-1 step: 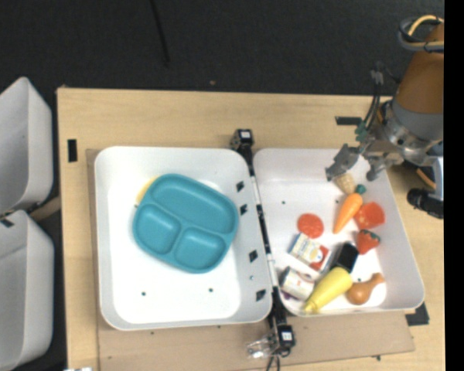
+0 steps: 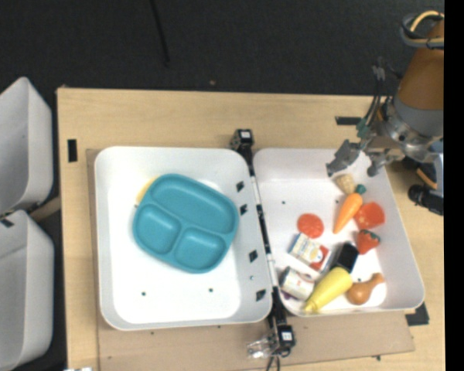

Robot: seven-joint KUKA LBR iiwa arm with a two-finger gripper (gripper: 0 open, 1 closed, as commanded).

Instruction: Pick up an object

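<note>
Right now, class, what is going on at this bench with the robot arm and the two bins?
A grey arm with an orange band reaches in from the right, and its gripper hangs over the far corner of the right bin, holding nothing that can be seen. Just below it lie a small beige piece and a toy carrot, with other toy foods crowded toward the near side. The left bin holds a blue divided plate. No pick has been made yet.

Pale wooden bench (image 2: 170,118), two white bins (image 2: 116,284) side by side
</note>
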